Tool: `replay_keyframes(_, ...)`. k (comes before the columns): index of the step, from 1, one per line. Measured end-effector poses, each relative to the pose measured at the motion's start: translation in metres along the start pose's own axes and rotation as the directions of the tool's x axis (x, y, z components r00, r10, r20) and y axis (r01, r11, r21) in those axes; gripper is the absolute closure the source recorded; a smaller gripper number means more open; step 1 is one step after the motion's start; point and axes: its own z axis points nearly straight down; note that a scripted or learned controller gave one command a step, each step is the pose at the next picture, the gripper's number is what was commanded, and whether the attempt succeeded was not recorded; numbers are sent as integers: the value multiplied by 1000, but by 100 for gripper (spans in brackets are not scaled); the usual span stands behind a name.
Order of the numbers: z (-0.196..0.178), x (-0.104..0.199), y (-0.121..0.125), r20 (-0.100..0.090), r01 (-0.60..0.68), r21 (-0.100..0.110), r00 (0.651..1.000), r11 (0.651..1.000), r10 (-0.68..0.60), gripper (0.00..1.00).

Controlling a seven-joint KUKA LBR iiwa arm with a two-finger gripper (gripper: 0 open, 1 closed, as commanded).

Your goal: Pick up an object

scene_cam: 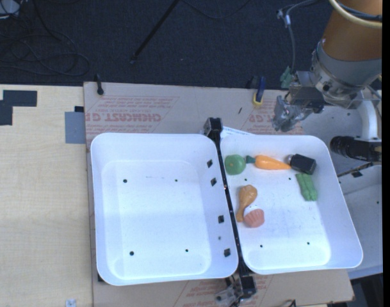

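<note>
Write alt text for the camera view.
The gripper hovers above the right bin's far rim; inside lie a green ball, carrot, black block, green piece, tan gourd and pink piece.

You have two shallow white plastic bins side by side: the left bin (153, 261) and the right bin (323, 251), touching along a black centre divider (223, 190). In the right bin's far half, a round green toy (234, 164) lies leftmost, an orange carrot-shaped toy (271, 163) just right of it, then a small black block (303, 164). A green ridged strip (307, 187) lies nearer, below the block. A tan pear-shaped toy (246, 199) sits near the divider, touching a pinkish round toy (254, 218) on its near side. The gripper (288, 118) hangs beyond the right bin's far rim.
</note>
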Motion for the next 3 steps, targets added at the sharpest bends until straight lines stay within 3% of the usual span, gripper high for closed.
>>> replay_keyframes(1, -73, 106, 39, -1, 5, -4, 1000, 1000, -5, 100)
replay_keyframes(2, -129, 177, 33, -1, 1, 0, 1000, 1000, -1, 100)
replay_keyframes(3, -158, 274, 51, 0, 2, 3, 1000, 1000, -2, 100)
